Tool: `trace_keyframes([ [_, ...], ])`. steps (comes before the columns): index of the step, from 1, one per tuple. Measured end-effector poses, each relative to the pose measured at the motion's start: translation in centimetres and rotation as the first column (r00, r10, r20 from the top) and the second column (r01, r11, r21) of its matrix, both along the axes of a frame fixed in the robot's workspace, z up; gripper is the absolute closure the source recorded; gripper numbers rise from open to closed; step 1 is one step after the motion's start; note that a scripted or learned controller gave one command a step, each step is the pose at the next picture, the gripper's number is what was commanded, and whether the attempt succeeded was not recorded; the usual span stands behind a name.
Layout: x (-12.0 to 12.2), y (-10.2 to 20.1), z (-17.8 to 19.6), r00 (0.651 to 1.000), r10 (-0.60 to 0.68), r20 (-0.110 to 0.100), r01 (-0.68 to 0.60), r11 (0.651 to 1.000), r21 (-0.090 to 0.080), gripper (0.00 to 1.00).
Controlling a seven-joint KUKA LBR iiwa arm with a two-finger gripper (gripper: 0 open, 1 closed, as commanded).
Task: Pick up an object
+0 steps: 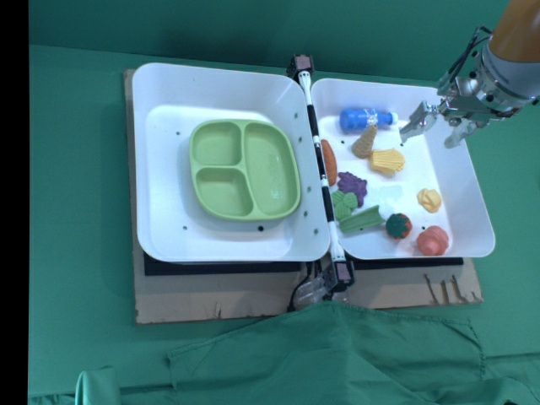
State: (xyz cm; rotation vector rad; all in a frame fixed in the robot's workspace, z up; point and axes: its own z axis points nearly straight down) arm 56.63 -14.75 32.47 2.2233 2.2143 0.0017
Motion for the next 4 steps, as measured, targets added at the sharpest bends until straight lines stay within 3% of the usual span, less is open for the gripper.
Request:
trace_keyframes([
  [1, 2.8, 1.5, -9.9, 1.000, 0.003, -0.008, -0.003, 1.000, 0.002, 0.00],
  [2, 6.4, 2.1, -14.2, 1.000, 0.002, 0.003, -0.002, 1.000, -0.002, 0.00],
  [3, 3.7, 0.5, -13.9, 1.000, 0.000, 0.014, 0.000, 1.000, -0.002, 0.00],
  [4, 4.6, 2.0, -13.9, 1.000, 0.001, 0.012, -0.001, 1.000, -0.006, 0.00],
])
